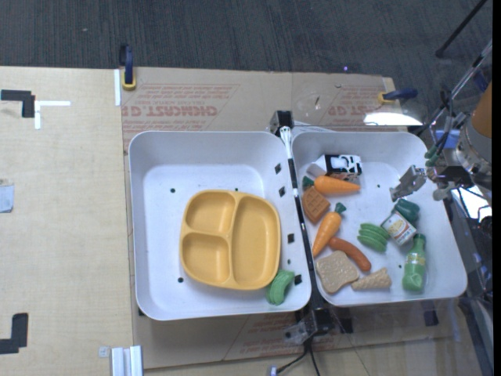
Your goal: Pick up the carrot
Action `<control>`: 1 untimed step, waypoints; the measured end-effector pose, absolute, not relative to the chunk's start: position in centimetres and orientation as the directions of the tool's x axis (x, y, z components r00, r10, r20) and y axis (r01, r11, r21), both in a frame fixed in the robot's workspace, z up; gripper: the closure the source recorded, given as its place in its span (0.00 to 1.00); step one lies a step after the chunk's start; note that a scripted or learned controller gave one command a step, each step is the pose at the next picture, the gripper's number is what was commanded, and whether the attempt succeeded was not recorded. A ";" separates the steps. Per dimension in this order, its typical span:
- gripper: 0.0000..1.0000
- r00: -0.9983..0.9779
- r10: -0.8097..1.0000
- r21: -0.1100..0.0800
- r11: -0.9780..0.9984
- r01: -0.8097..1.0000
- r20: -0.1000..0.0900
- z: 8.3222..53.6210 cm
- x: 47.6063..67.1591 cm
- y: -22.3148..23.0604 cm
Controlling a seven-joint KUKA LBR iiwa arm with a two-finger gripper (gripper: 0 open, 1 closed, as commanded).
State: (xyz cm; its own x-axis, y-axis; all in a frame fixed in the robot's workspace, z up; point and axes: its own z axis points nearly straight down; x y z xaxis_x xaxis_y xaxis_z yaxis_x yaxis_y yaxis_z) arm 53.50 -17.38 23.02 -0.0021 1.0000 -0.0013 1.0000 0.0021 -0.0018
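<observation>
Two orange carrots lie in the right bin (446, 233). One carrot (337, 184) lies crosswise near the bin's back left, with its green top to the left. The other carrot (326, 233) lies slantwise below it, green top up, beside the left wall. My gripper (408, 183) hangs over the right part of the same bin, well to the right of both carrots. Nothing is seen in its grasp.
Around the carrots lie a brown waffle (315, 204), a red sausage (350, 252), a bread slice (337, 271), a black-and-white carton (343, 164), a ridged green vegetable (373, 236), a can (399, 227) and a green bottle (415, 263). The left bin (156, 171) holds a yellow divided plate (231, 240) and a green vegetable (280, 287).
</observation>
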 end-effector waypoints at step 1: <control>0.00 0.100 0.995 -0.006 -0.100 0.995 0.000 17.2 56.8 -11.3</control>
State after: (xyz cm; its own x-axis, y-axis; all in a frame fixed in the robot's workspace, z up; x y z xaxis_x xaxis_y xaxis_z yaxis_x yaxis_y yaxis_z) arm 56.79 -11.26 17.22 0.0996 0.9950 -0.0003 0.9950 -0.0996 -0.0061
